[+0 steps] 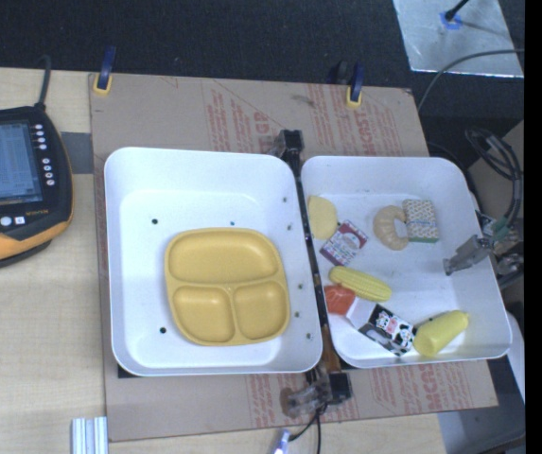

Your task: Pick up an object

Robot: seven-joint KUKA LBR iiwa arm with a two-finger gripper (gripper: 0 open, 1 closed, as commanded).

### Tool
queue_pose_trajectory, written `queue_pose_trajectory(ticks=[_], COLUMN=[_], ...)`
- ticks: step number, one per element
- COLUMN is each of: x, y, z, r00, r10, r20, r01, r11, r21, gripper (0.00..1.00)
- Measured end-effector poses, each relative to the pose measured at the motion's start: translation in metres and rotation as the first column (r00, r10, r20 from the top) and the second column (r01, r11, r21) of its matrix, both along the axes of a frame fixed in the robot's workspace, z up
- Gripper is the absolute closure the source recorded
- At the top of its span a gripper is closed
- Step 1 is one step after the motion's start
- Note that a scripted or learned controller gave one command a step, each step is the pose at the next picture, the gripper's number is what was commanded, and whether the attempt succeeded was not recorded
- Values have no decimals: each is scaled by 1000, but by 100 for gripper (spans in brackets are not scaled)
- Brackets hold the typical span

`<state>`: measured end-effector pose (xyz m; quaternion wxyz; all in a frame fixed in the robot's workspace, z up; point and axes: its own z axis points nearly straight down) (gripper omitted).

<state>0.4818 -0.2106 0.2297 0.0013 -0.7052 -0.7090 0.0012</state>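
Observation:
The right bin (460, 183) holds several small objects. A pale yellow round piece (323, 218) lies by its left wall, beside a red-and-white packet (343, 244). A beige ring (391, 227) touches a checkered block (421, 220) further back. A yellow corn-like piece (360, 283) lies mid-bin above a red-orange item (340, 300). A black-and-white box (387, 328) and a yellow rounded object (441, 333) sit at the front edge. The left bin (129, 187) holds a yellow three-compartment tray (223, 287).
A grey metal piece (462, 256) with wires pokes over the right bin's right rim. A handheld screen unit (6, 183) lies at the far left of the bench. Two clamps (105, 69) (354, 83) hold the cardboard's back edge.

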Motion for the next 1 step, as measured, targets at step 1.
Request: queue_pose_trajectory(ticks=[1], x=[121], y=[40], z=[-89], r00=[1000], r10=[2], r20=[-1], r01=[-2], r11=[1000], r21=[-1], gripper=[0])
